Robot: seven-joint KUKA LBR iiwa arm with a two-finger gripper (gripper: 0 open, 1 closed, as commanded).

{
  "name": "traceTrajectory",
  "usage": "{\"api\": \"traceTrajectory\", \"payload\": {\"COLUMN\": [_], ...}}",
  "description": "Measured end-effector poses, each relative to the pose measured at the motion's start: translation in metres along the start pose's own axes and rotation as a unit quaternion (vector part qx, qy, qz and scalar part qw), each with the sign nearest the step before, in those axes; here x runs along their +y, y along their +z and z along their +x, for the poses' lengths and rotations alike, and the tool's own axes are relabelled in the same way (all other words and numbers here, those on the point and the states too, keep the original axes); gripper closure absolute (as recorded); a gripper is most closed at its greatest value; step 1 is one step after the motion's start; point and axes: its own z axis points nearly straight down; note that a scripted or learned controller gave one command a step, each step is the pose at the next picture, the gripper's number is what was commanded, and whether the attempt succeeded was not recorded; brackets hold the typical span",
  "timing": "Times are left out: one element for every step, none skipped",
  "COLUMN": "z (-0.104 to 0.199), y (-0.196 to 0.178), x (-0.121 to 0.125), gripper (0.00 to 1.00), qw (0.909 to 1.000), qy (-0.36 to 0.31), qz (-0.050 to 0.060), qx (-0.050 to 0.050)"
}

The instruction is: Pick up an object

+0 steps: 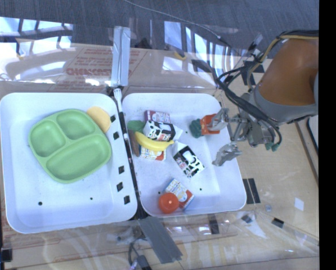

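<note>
Your gripper [224, 136] stood with fingers apart, holding nothing, at the right bin's [231, 193] right edge. The nearby carrot toy [204, 125] looked light and rigid; grasp its orange body.

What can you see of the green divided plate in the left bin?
The green divided plastic plate lies flat in the left shallow white bin, toward its upper half. It is matte light green with rounded corners and three compartments: two small ones at the top, one wide one below. It sits turned slightly anticlockwise. A rounded yellow object touches its upper right rim.
</note>
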Motion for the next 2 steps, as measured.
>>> {"api": "traceTrajectory", "payload": {"z": [-0.04,-0.066], "y": [0.129,0.135], "x": [0.028,0.066], "gripper": [0.0,0.0], "qw": [1.0,0.9998], "qy": [0.001,0.017], "qz": [0.001,0.009], "qx": [-0.003,-0.007]}}
